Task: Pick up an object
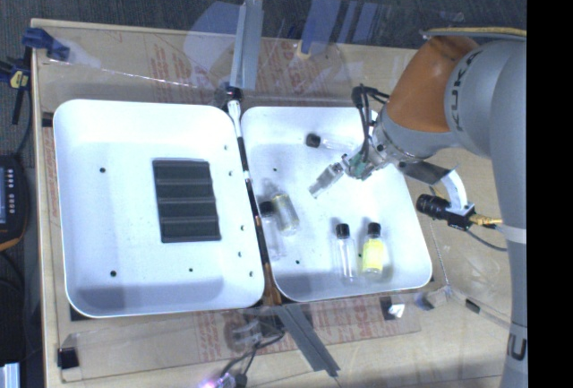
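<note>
My gripper (322, 182) hangs over the middle of the right bin (407, 207), reaching down-left from the wrist. Several small vials lie around it. A clear vial with a black cap (313, 141) lies above the gripper near the bin's back. Another clear vial (285, 211) rests just left of and below the gripper, apart from it. Toward the front lie a thin clear vial (344, 250) and a yellow vial (372, 252), both black-capped. I see nothing held at the gripper's tip.
A black ridged rectangular block (186, 200) lies in the middle of the left bin (81, 162). A ridge (251, 198) divides the two bins. Clear plastic pieces (246, 37) stand behind the bins on the bench.
</note>
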Controlling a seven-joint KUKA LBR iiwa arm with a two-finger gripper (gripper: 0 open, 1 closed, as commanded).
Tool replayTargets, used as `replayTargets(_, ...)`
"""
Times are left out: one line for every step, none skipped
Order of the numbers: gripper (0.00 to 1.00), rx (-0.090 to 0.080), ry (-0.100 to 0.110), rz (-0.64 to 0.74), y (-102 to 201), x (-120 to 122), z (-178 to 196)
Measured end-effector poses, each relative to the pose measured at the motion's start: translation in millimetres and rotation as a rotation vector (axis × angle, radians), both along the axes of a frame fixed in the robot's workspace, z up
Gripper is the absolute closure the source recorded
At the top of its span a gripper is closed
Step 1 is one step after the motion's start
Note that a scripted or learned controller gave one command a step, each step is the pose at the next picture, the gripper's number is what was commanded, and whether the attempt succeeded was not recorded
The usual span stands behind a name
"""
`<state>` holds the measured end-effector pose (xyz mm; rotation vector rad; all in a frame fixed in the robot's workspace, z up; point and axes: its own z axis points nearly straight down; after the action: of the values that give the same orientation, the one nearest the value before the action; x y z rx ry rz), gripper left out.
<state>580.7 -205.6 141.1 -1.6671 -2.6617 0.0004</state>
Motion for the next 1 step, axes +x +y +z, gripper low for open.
replayTargets(0.00, 0.000, 0.001, 0.022, 74.4, 1.6, -37.8)
